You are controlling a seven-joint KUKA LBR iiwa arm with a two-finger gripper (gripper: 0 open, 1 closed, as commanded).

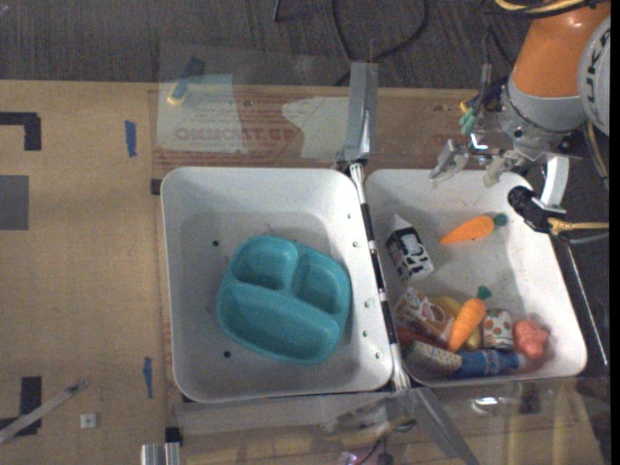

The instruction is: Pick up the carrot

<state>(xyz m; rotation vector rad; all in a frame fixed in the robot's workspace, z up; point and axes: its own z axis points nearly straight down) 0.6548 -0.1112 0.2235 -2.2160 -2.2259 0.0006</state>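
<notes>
— Which carrot is it after? I count two in the right bin (567, 303).

— The loose carrot (472, 229) lying alone on the bare floor near the far wall looks the easier one. The second carrot (467, 322) is propped in the pile of toy food (465, 342) at the near edge, crowded on both sides.

— And the hand (475, 163)?

— Up over the bin's far rim, fingers spread, nothing between them. It sits near the loose carrot but apart from it.

— How does that carrot lie?

— Flat, long axis roughly across the bin, green top toward the right wall and a little farther back, the tip pointing left toward the small milk carton (410, 247).

— Hard to grab?

— I'd guess it's a light toy, plastic or wood, stiff and smooth, so it could squirt out of a pinch. I'd close across the thick part just behind the green top, fingers square to the long axis. The taper toward the tip would let it slide.

— The left bin (189, 201)?

— Just holds a teal divided plate (284, 298).
</notes>
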